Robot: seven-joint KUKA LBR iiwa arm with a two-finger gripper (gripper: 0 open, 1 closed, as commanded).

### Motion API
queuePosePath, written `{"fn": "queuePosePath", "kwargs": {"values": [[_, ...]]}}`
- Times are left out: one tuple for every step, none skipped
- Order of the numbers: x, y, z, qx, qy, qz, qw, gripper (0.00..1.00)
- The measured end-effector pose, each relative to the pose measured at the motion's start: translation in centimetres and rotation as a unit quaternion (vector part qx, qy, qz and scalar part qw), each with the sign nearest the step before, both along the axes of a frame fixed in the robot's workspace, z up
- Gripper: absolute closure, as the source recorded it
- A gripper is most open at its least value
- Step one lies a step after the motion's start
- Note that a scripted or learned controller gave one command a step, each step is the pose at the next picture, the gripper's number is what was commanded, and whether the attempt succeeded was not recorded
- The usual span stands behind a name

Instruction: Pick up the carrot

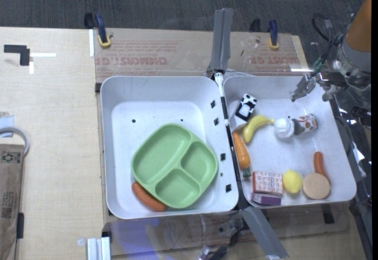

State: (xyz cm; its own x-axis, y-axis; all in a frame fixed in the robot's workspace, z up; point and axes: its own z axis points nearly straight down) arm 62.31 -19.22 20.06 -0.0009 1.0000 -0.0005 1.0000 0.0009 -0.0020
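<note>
Carrot lies in the right bin, tight against that bin's left wall, its length running along the wall with a bit of green at the lower end.

Going from the left: the wooden table carries a brown paper bag at its left edge. The left bin holds a green divided plate, and an orange sausage-shaped toy pokes out from under the plate's lower left rim.

In the right bin, a black-and-white toy sits above the carrot near the top left corner. A banana curves just right of the carrot's upper end, close to it. Right of the banana lies a small bottle with a white cap, on its side. Along the bin's lower edge stand a red-and-white box, a purple block just below it, a lemon, and a tan round disc; a small orange-red piece rests just above the disc.

The hand hovers over the bin's upper right corner, well apart from the carrot, its fingers spread and holding nothing.
</note>
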Motion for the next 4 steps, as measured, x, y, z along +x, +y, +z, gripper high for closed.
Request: {"fn": "queuePosePath", "kwargs": {"values": [[0.0, 0.0, 0.9, -0.0007, 0.000, 0.001, 1.0000, 1.00], [-5.6, 6.0, -9.2, 0.0001, -0.001, 0.062, 0.9981, 1.00], [-12.7, 13.4, -1.0, 0.0006, 0.000, 0.129, 0.9916, 1.00], [-14.1, 22.1, -0.9, 0.0006, 0.000, 0.297, 0.9548, 1.00]]}}
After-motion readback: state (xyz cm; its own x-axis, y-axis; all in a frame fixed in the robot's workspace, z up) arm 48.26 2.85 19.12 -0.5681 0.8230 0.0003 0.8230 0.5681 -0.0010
